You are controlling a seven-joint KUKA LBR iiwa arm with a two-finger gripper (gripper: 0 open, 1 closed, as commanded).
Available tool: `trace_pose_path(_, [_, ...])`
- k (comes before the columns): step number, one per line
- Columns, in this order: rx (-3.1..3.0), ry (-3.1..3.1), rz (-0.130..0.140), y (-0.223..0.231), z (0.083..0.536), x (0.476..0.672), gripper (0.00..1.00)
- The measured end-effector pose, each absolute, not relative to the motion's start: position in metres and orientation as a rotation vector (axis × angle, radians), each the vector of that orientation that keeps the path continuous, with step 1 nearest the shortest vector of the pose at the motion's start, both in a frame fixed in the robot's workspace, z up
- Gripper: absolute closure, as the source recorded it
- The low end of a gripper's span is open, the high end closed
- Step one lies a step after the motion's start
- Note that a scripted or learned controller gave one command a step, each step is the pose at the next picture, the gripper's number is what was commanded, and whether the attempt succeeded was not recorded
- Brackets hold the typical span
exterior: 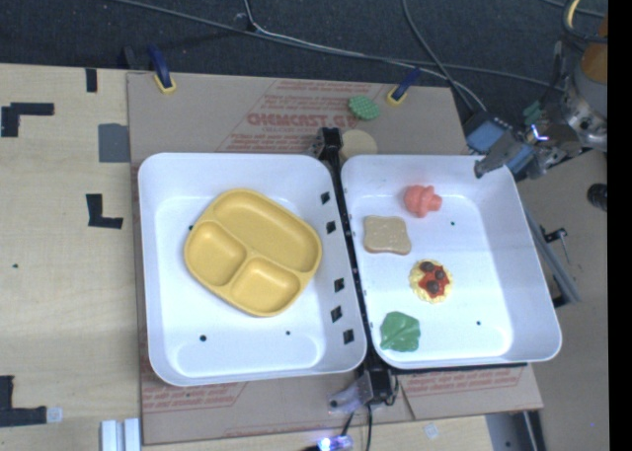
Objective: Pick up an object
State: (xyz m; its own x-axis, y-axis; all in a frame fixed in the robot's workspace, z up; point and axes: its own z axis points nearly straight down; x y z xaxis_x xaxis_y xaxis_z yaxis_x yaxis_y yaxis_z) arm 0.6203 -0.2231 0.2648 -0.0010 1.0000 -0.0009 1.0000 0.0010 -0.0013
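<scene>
In the camera view, the gripper (491,165) is hanging just past the right bin's (528,252) top right corner, holding nothing; whether it is open cannot be told. Inside that bin, the pink toy (422,199) is sitting nearest the gripper, the toast slice (386,235) below it, then the small pizza (431,280) and green leaf (400,331). Left of this bin, the yellow divided plate (253,251) is lying in the left bin (168,340).

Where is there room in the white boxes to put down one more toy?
Right bin: bare floor right of the pink toy, toast, pizza and green leaf. Left bin: the yellow tray crowds the middle; a bare strip lies below it.
</scene>
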Motion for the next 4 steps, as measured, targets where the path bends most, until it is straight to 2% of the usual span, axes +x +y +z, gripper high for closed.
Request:
trace_pose_path(1, [-2.219, -2.222, 0.005, -0.222, 0.203, 0.618, 0.0])
trace_pose_path(2, [-2.218, -2.222, 0.006, -0.219, 0.16, 0.616, 0.0])
trace_pose_path(3, [-2.218, -2.224, 0.006, -0.219, 0.11, 0.626, 0.0])
trace_pose_path(4, [-2.217, -2.227, 0.004, -0.218, 0.122, 0.626, 1.0])
